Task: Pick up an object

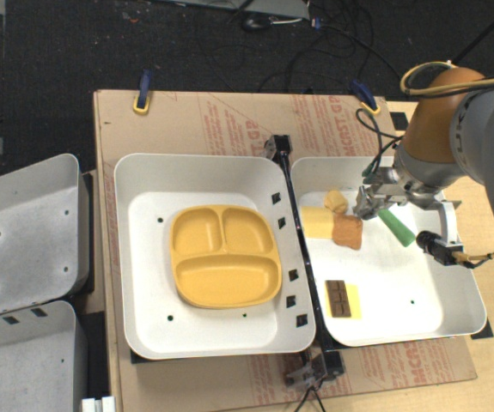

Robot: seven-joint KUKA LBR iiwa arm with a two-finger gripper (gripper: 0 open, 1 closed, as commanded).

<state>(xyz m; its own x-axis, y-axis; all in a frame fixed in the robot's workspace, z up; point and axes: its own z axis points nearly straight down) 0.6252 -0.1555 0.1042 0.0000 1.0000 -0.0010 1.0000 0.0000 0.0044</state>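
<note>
Three or four small things were crowded together in the right bin (453, 312) when you had the arm (474, 127) hanging over it, and that crowding was your main worry. Taking the orange-brown block (347, 231) as the landmark: a pale yellow slab (315, 223) lay touching its left side, a small tan lump (336, 201) sat just above it, and a green stick (395, 227) lay tilted just to its right. The pincer (368, 202) hovered right above the block, near the tan lump.

What could've gone wrong, as I judged it: with everything that tight, your fingers could have come down on two pieces at once, or on an edge, and shoved the block into the slab instead of closing around it. The green stick was near enough to get knocked or dragged too. A grab on the block's corner would likely have slipped on the lift.

Honestly I couldn't tell whether the pincer was open or closed, since the wrist and cabling covered it, and nothing was visibly held. A dark brown bar on a yellow card (341, 299) sat well below the block, nicely alone, probably an easier pick. The yellow divided plate (226, 257) in the left bin (143, 187) lay well left of the block.
</note>
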